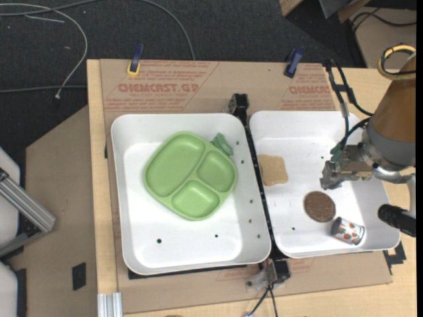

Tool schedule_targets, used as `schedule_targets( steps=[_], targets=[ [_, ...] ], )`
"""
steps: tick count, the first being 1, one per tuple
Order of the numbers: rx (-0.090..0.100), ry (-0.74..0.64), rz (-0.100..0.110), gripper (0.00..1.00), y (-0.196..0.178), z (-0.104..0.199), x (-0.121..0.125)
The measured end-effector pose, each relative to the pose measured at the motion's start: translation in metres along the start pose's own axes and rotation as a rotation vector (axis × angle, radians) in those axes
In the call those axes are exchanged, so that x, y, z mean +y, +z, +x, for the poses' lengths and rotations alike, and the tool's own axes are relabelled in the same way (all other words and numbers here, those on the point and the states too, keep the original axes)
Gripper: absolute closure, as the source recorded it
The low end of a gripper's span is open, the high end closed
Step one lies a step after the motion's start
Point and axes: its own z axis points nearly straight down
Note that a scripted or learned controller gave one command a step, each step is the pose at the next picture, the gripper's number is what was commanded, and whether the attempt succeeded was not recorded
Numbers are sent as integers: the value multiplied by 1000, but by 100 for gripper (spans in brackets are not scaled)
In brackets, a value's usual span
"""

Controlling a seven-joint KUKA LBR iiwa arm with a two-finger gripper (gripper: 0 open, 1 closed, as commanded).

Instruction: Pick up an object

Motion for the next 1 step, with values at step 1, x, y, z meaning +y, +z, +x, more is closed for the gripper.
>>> schedule_targets(
  steps=[1],
  targets=[
    [-1, 0, -1, 100, 0, 45, -4]
  ],
)
